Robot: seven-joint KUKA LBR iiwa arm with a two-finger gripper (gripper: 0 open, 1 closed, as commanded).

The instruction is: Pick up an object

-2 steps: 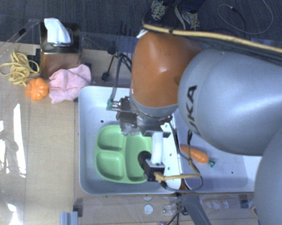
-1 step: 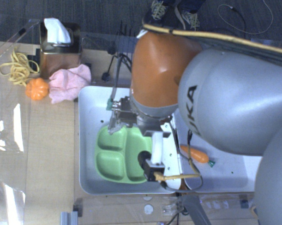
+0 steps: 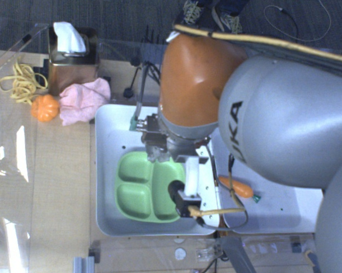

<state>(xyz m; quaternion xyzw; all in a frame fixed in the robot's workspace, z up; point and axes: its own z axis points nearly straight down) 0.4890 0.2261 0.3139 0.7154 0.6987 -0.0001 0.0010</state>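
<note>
**Gripper** (image 3: 157, 151): one, metal, below the orange band of the grey arm (image 3: 284, 109). It stands over the far edge of the green plastic sectioned tray (image 3: 137, 185). From where I stand I cannot tell whether it is released or clenched, nor whether it touches the tray.

**Green plastic sectioned tray**: one, with three compartments showing. It lies flat in the shallow white bin (image 3: 103, 159) and takes up that bin's near half.

**Shallow white bins**: two. The second bin (image 3: 286, 213) adjoins the tray's bin on the side where the arm comes in.

**Orange toy carrot with a green tip** (image 3: 240, 189): one. It lies in the second bin, near the wall shared with the tray's bin.

On the wooden bench, beyond the tray's bin and away from the arm:
- **Crumpled pink cloth** (image 3: 82, 101): one, nearest the tray's bin.
- **Small orange pumpkin-shaped toy** (image 3: 44, 108): one, just beside the cloth.
- **Tangle of yellow cord** (image 3: 20, 83): one, farther from the tray than the pumpkin-shaped toy.
- **Brown tissue box with a white tissue** (image 3: 70, 59): one, behind the cloth.

**Shoes** (image 3: 193, 12): two, on the dark carpet well beyond the tray.
</note>
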